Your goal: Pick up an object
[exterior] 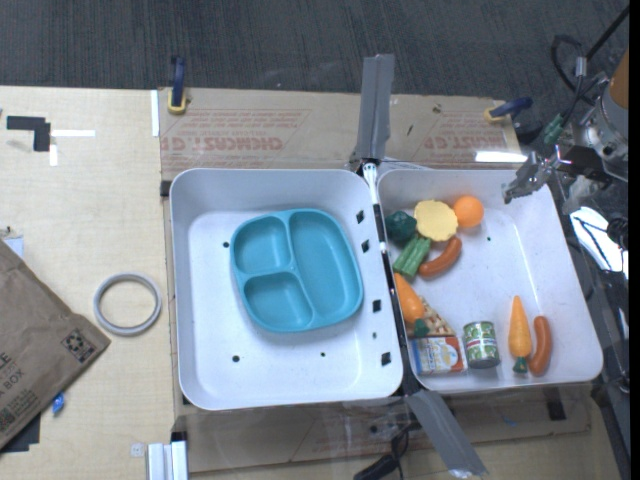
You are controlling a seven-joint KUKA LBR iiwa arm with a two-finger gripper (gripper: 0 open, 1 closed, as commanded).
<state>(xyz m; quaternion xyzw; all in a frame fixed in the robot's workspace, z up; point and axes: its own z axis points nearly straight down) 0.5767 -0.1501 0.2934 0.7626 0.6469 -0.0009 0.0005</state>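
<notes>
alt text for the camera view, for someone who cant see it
Two white bins side by side: the left bin holds a teal divided plate, the right bin toy food and a can. The gripper hovers over its far right corner.

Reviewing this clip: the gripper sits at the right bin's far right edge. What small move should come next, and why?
Probably a short move left and down toward the orange ball. The gripper hovers over the right bin's upper right corner with nothing beneath it, and that ball is the nearest item, with bare bin floor on its right side.
</notes>
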